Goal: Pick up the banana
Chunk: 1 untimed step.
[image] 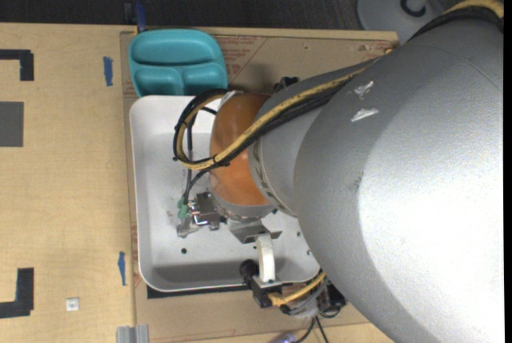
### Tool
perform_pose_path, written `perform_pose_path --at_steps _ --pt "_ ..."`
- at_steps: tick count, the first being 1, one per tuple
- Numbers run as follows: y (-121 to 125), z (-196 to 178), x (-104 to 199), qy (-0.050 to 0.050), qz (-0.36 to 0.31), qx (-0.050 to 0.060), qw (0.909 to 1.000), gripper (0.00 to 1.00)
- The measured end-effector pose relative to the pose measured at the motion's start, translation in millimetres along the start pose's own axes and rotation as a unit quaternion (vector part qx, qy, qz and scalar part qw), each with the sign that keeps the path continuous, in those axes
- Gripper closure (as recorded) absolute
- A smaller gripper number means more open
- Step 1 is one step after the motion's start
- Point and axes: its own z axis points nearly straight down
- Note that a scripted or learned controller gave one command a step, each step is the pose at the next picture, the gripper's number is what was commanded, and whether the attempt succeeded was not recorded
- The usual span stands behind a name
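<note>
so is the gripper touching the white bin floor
Cannot tell: in the camera view the arm's orange band covers the gripper above the white bin, hiding any contact or gap.

The arm (384, 173) reaches in from the right and hangs over the bin (152, 197), covering most of it. A tray (176, 61) sits just behind the bin on the surface (64, 173), touching its far edge.

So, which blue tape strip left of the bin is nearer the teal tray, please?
The upper strip, level with the tray; the other flanks the bin's bottom.
</note>
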Motion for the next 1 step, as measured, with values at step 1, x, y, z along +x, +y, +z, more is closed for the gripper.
perform_pose_path --at_steps 1 --pt "0.2 -9.7 0.1 0.0 0.0 0.0 1.0 1.0"
